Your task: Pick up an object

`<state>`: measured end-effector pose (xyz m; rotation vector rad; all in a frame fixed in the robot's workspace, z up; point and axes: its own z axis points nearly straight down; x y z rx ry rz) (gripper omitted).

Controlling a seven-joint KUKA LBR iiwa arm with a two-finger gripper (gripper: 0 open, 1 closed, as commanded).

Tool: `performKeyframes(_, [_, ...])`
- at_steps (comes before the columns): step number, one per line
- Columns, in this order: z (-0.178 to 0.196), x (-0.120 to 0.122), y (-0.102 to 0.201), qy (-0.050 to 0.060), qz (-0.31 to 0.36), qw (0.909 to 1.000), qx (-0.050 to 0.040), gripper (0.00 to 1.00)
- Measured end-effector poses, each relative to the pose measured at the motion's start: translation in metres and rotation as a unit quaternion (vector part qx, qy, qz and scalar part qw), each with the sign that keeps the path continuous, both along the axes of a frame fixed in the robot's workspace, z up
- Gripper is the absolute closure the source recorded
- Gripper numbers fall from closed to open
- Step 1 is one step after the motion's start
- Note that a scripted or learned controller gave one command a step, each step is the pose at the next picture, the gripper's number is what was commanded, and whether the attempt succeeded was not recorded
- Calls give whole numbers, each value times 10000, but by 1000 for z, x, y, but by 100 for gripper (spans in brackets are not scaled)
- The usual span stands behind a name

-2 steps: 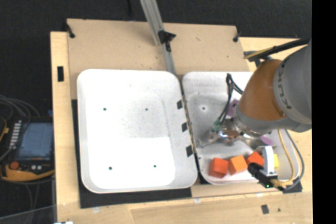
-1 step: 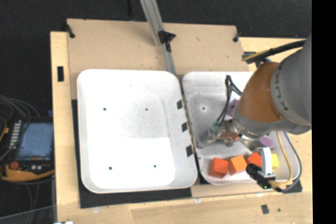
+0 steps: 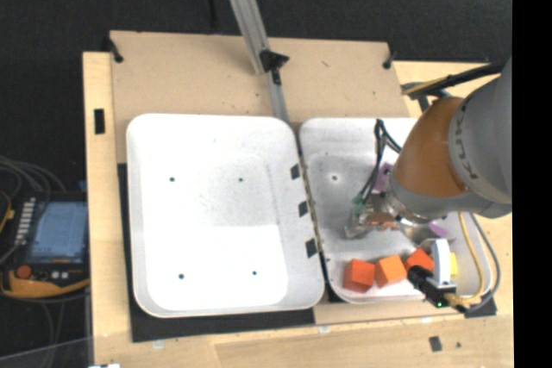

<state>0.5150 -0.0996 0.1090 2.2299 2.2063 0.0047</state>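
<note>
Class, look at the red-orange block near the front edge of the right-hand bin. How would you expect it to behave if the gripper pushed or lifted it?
The red-orange block looks boxy with flat faces, so it would probably slide rather than roll. It seems rigid, likely keeping its shape when squeezed. An orange block sits right against it, so a push may shift both.

I found no text, label, brand or number I could read on anything around my pincer.

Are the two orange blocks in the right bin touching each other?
Cannot tell. In the camera view the darker orange block and the lighter orange block lie side by side in the right bin, with no plain gap or contact.
</note>
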Motion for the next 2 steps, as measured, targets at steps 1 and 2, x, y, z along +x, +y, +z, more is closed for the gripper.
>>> performKeyframes(1, [42,4,-2,3,56,10000,-1,100])
performKeyframes(2, [90,-3,-5,-6,68,10000,-2,100])
